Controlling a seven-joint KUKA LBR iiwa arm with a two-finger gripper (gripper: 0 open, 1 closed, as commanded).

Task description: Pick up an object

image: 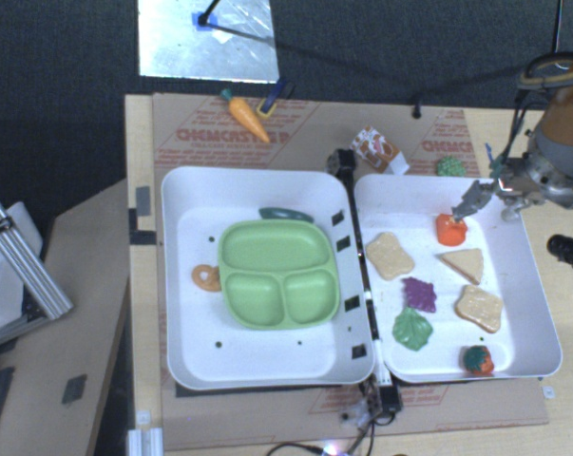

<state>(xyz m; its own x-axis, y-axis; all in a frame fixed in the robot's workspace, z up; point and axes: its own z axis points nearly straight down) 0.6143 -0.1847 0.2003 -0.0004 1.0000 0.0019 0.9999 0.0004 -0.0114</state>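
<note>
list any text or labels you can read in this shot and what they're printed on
"CHEMCAST": red print, repeated, on the brown sheet under the two bins; letters after it are too blurred to read.
Small red and white packet behind the bins: printed, but too small to read.
Silver sheet at the top: no text readable.

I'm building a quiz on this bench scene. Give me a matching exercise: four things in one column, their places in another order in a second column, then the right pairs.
Things:
1. green divided plate
2. toy carrot
3. orange toy
4. small pretzel ring

Places:
A. right bin, just below the gripper
B. on the cardboard behind the left bin
C. middle of the left bin
D. left bin, beside the plate's left edge

Pairs: 1-C, 2-B, 3-A, 4-D
</note>
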